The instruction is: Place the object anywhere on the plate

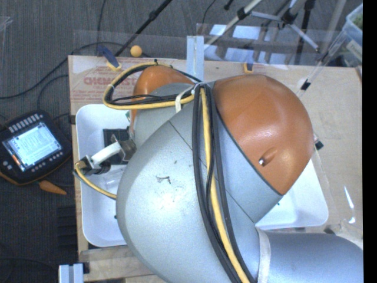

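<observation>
Overhead, one grey-and-orange arm (pixel 235 175) covers most of bench (pixel 336 93). Two white bins: left bin (pixel 88 217), right bin (pixel 306 211), rims showing. Gripper state: cannot tell. Object, plate: hidden under arm. One pendant (pixel 30 146) on floor.

One arm (pixel 235 175) is seen, with two orange parts on it. Two white bins are counted, a left bin (pixel 94 217) and a right bin (pixel 306 208). One pendant (pixel 32 146) and one small orange ball (pixel 136 50) are seen.
</observation>
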{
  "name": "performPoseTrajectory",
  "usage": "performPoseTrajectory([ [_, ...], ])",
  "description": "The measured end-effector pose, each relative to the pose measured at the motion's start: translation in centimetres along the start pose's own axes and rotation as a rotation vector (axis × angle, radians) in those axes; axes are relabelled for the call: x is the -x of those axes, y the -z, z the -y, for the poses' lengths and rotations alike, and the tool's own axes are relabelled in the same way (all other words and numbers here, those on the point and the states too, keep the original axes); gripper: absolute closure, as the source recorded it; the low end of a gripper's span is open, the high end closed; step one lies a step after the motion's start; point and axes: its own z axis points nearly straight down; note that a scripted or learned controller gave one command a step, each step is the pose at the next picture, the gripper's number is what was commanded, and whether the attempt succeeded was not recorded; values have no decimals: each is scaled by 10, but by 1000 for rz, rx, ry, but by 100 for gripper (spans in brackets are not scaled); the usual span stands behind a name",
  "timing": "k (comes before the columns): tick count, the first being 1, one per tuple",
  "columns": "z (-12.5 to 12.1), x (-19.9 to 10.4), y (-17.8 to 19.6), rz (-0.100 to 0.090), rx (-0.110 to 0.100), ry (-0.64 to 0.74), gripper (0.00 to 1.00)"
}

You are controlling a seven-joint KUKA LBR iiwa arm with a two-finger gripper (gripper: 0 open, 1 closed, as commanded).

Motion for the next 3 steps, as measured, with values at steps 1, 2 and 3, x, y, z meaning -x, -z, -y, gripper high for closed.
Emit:
performPoseTrajectory([
  [1, -35, 96, 132, 2, 0, 222, 100],
  [2, 10, 32, -1, -9, -4, -173, 100],
  [3, 27, -13, 157, 0, -2, -33, 100],
])
